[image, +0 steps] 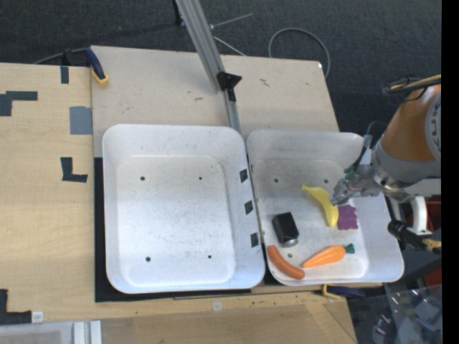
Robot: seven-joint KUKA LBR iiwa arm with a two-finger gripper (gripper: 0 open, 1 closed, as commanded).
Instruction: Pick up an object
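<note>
Gripper [340, 193] sits low over the curved yellow plastic banana [322, 202], at its 2 o'clock, likely lining up; can't tell its state.

Grey arm [412, 145] low, fingers [341, 193] down

floor: dark grey carpet [107, 9], loose cable [297, 38]
tabletop: pale wood [43, 192], grey tape patches [80, 119]

Robotics lab: taped bench [43, 185], white bins [172, 138], cables [297, 38].
</note>
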